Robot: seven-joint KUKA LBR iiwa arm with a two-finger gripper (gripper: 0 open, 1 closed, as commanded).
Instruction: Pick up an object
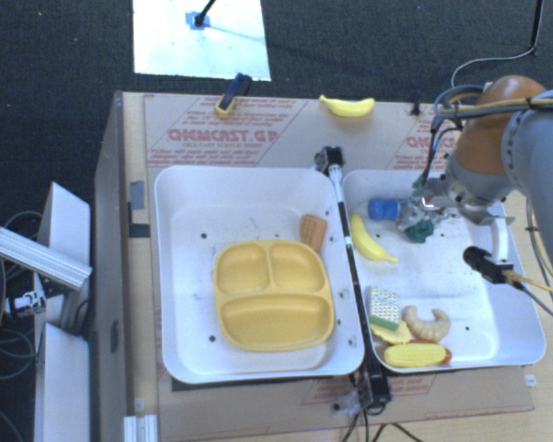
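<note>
Corn cob (415,354) lies at the near rim of the right bin (525,334), w/ a croissant-like piece (428,321) and a checkered block (382,300) just beside it, all well apart from the pincer (422,212), toward the camera. Pincer sits low in the right bin's far part; can't tell how far it's open or if it has hold of anything. Blue object (383,209) just to its cam-left, dark green item (418,231) right at its tip. Banana (370,239) further left, near the bin divider. Left bin (180,247) holds a yellow divided tray (273,295) and an orange cone (312,231). Second banana (347,106) on the bench (258,127) beyond the pincer.
</note>
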